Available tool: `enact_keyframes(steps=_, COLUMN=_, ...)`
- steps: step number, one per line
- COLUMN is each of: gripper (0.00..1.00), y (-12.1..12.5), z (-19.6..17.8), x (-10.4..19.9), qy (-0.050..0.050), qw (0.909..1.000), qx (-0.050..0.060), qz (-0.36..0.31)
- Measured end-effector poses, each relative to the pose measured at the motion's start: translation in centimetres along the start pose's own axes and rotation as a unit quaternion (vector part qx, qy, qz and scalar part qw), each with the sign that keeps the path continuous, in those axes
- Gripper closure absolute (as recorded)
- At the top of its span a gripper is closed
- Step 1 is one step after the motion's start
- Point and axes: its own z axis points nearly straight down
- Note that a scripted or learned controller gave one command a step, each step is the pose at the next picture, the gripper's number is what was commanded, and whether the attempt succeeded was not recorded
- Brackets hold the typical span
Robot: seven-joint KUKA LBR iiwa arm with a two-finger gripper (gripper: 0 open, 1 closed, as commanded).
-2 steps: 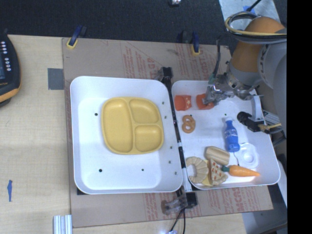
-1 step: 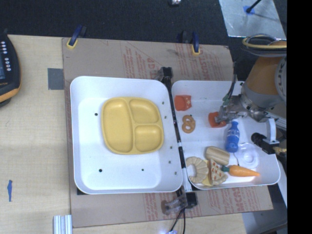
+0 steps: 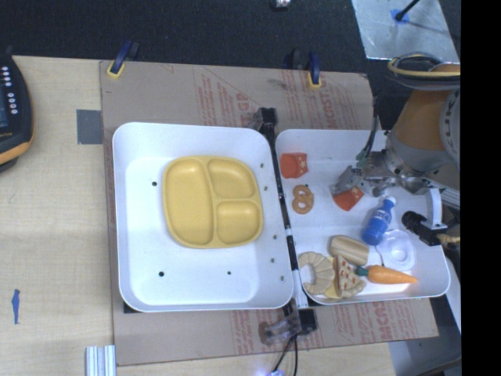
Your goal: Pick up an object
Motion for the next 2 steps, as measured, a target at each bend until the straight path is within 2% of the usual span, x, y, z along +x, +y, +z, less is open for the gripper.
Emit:
enact_keyframes(steps=1, gripper=0.0, y=-1.4, z=0.0, x=3.1, qy=0.001, qw=1.0, qx=0.002, qz=-0.002)
enact_keyframes(steps=2, gripper=1.0, y=-1.3, z=-1.1, x=2.8, qy=0.0, qw=1.0, qx=0.001, qz=-0.001)
